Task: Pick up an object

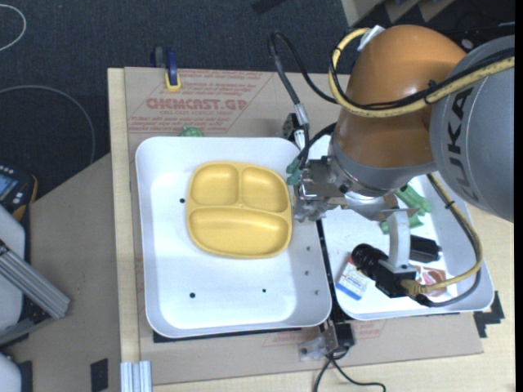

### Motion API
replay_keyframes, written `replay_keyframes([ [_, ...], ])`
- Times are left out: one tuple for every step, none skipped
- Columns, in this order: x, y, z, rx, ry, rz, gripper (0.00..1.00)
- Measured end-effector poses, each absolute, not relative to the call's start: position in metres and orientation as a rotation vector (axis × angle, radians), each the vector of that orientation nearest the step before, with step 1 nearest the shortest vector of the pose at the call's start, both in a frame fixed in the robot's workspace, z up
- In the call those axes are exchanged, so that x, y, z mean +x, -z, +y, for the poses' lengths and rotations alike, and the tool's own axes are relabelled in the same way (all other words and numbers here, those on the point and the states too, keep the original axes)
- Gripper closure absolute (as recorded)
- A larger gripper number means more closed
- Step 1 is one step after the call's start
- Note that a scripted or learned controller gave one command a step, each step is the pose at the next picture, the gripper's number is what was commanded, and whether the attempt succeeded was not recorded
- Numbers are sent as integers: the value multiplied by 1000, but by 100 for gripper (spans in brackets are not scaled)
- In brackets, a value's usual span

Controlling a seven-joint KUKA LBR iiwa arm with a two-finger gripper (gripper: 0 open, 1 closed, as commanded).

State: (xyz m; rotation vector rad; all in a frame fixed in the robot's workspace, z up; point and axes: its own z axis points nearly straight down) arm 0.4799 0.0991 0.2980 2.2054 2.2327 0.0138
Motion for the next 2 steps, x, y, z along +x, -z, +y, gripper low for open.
replay_keyframes([
  [481, -405, 98, 2213, -20, 2219, 100],
  [480, -409, 98, 2217, -4, 2222, 100],
])
